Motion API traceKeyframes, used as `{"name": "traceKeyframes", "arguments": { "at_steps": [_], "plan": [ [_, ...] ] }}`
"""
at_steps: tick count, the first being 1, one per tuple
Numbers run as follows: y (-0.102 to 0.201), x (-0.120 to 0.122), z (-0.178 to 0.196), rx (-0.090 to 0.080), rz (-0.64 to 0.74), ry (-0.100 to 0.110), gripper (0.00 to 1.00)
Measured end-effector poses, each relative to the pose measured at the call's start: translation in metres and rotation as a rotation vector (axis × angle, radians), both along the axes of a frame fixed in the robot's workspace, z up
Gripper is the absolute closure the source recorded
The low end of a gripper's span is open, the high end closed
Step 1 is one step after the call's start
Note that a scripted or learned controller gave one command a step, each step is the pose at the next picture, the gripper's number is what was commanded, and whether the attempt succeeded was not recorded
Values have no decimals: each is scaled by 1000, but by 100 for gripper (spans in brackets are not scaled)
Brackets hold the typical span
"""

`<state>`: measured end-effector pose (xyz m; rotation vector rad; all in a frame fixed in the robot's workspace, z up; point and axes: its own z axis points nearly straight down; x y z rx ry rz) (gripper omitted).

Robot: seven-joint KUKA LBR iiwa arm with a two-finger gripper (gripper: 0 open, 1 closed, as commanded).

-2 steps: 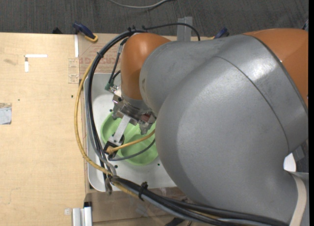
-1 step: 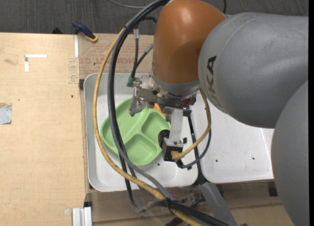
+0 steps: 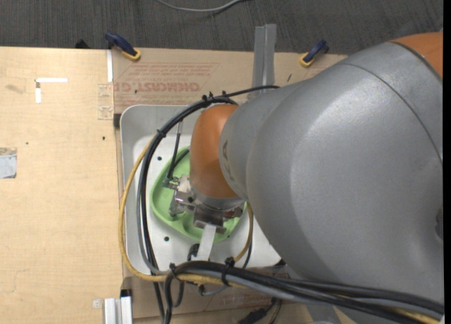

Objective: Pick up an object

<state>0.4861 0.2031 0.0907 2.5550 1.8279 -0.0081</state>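
The claw (image 3: 204, 234) hangs low over the round green plastic plate (image 3: 163, 192) in the white bin (image 3: 134, 122), seemingly positioned to grasp; its opening I cannot tell.

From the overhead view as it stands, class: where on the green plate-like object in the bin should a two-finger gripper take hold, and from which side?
Probably the raised rim of the green plate, on its exposed arc towards the view's left. The object looks shallow and flat, so only the thin rim seems to fit between two fingers. Come straight down from above. The arm hides the plate's right side, and the bin wall is near, so allow clearance.
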Motion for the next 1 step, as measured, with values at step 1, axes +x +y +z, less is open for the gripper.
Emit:
{"name": "traceKeyframes", "arguments": {
  "at_steps": [1],
  "plan": [
    [24,46,6,-3,-443,-2,0]
  ]
}}
